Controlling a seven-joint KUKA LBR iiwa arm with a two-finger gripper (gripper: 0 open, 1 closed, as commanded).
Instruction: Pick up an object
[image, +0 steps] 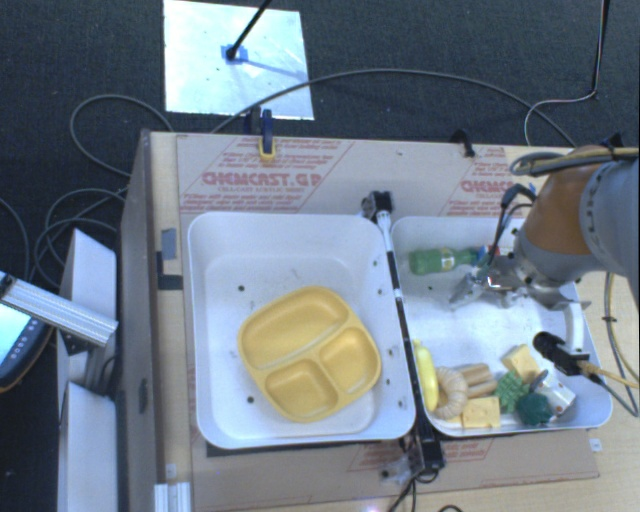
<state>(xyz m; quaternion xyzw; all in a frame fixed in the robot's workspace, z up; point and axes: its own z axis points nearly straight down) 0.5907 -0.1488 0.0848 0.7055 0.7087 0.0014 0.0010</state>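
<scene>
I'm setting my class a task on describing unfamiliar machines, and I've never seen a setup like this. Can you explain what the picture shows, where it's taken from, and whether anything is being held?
One camera, fixed above a bench, looks down at a slant. The grey and orange shape on the right is a robot arm; its gripper is low inside the right bin, close to a green bottle lying on its side. I cannot tell whether it holds anything. Along that bin's near edge lie toy foods: a banana, a ring-shaped pastry, a yellow block and a green piece. The left bin holds a yellow divided tray.
</scene>
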